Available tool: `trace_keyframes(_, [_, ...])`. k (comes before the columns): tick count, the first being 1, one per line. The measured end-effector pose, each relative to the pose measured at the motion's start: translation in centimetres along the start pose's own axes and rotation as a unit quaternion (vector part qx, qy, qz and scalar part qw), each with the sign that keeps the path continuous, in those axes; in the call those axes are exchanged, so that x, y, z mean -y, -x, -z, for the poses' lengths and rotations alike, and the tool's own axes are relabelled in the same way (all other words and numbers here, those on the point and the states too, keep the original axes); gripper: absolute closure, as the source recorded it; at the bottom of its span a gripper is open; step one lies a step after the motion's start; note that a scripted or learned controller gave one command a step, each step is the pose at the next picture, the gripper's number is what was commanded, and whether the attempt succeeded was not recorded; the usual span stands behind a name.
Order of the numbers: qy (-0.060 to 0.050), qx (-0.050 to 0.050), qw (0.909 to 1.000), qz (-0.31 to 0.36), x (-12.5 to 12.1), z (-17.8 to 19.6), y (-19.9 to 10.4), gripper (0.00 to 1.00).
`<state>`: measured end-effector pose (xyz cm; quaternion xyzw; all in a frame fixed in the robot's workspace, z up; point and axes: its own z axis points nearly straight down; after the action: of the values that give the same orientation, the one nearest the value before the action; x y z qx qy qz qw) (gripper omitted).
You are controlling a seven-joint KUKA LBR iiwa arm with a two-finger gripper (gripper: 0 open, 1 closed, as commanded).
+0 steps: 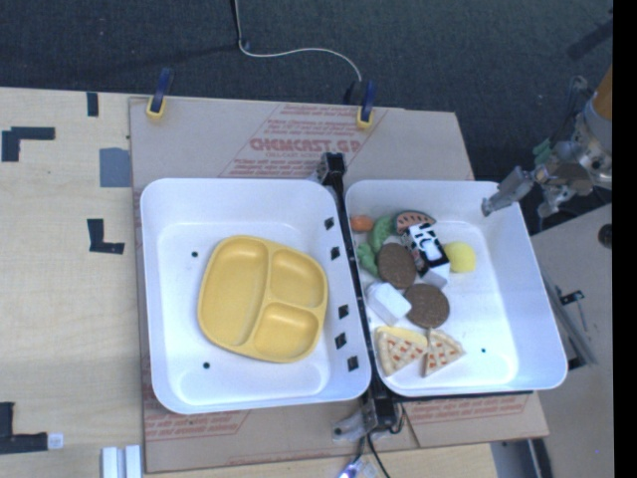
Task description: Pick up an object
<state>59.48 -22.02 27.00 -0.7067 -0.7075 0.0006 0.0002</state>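
Pincer [513,192] hovers beside right bin's [528,257] outer rim.

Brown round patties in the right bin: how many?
2. One patty lies mid-pile, beside the black-and-white toy; the other patty sits nearer the front, just above the pizza slices. More could be hidden under the pile.

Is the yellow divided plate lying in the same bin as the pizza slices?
No, the yellow divided plate lies alone in the left bin, while the pizza slices lie in the right bin.
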Motion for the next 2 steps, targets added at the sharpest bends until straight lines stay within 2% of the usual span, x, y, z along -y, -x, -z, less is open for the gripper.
trace_keyframes(1, [-0.007, -0.003, 1.0000, -0.001, 6.4, -11.3, -0.3, 0.00])
trace_keyframes(2, [0.002, 0.000, 1.0000, 0.002, 0.2, -18.7, -4.2, 0.00])
